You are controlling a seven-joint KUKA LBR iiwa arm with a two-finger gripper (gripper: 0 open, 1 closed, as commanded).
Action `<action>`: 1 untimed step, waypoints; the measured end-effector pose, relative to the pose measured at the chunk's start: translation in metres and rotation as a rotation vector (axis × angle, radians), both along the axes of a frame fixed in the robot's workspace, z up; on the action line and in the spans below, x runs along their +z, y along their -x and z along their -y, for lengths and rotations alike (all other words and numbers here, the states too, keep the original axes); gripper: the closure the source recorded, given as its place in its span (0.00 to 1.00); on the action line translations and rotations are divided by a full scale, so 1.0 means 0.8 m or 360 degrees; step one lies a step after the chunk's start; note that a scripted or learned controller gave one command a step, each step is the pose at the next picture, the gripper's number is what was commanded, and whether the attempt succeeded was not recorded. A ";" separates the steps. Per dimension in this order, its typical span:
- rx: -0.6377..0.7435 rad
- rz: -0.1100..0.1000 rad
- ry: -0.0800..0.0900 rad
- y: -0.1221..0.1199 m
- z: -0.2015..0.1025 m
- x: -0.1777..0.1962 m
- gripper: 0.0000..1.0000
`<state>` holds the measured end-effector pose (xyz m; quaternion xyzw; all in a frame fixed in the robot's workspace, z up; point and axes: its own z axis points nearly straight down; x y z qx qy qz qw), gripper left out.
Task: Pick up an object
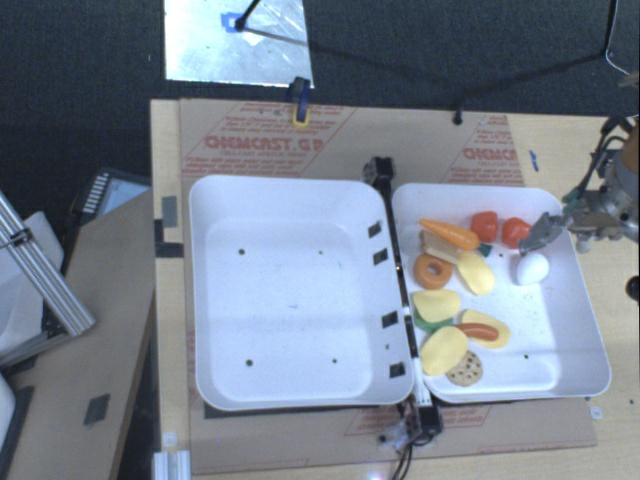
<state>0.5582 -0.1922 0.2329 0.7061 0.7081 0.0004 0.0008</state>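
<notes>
The right bin (585, 340) holds several toy foods. A white egg (531, 268) lies near its right wall. Two red pieces (485, 225) (515, 231) and an orange carrot (449, 234) lie along the back. A brown donut (433, 271) and a yellow piece (476, 273) sit mid-bin. A hot dog (482, 329), a yellow potato shape (444, 349) and a cookie (464, 370) lie toward the front. My gripper (548, 232) reaches in from the right, just above and right of the egg and beside the right red piece. Nothing shows in its grasp.
The left bin (290, 183) stands beside the right one, with a black hinged divider (397, 288) between them. A green and yellow piece (436, 308) lies by the divider. A yellow clamp (300, 114) sits at the bench's back edge. Cables cross the dark floor behind.
</notes>
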 end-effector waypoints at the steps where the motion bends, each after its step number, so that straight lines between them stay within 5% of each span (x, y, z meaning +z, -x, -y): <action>1: 0.0009 -0.0006 -0.0006 0.037 -0.078 -0.021 0.00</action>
